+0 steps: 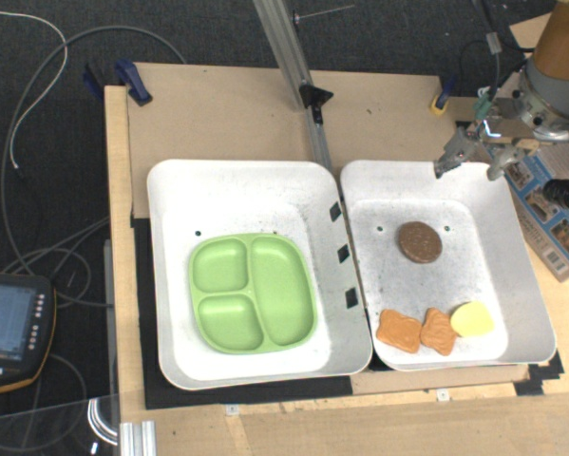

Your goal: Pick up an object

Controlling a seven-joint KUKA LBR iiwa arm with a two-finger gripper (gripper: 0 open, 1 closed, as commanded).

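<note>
Down at the bottom of the frame, along the near wall of the right bin (512, 255), three small pieces of toy food sit in a row: an orange cracker (399, 332), a second orange piece (438, 332) touching it, and a yellow round piece (472, 319) tucked against that one. Higher in the same bin, near its middle, lies a brown round cookie (421, 242), well apart from the row. Over in the left bin (170, 255), a green divided plate (253, 293) with three compartments rests in the lower half. Up at the upper right of the frame, the arm (558, 55) hangs over the far right corner of the right bin, and the jaws (472, 163) stand spread apart with nothing between them, clear above the bin floor. Both bins lie on the tan surface (227, 112), with a metal pole (284, 36) slanting down toward the gap between them.
</note>
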